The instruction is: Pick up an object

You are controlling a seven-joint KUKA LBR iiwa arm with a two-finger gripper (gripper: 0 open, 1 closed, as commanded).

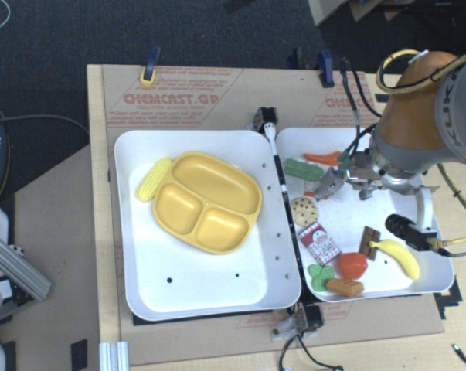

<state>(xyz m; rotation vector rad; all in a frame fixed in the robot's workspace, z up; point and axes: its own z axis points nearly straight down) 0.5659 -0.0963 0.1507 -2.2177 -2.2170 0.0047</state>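
Grey metal with an orange band, the arm (415, 118) comes in over the right bin's (347, 221) far right corner and bends down, its wrist low over the far half of that bin. The gripper (327, 185) points toward the edge shared with the left bin (209, 278); whether the claw is released or clenched cannot be told from this angle. Just beside it, toward the far edge, lie a green piece (304, 168) and an orange carrot (323, 158), the carrot partly behind the wrist. A round cookie (303, 209) sits close below the gripper, against the shared edge. Toward the near edge lie a red-and-white carton (320, 244), a red tomato (353, 265), a small green item (319, 272) and an orange-brown sausage (345, 287), crowded together. A banana (399, 256) lies in the near right corner with a brown block (369, 241) touching its end. In the left bin, a yellow divided plate (205, 203) fills the middle, and a corn cob (153, 179) leans against its far left side.
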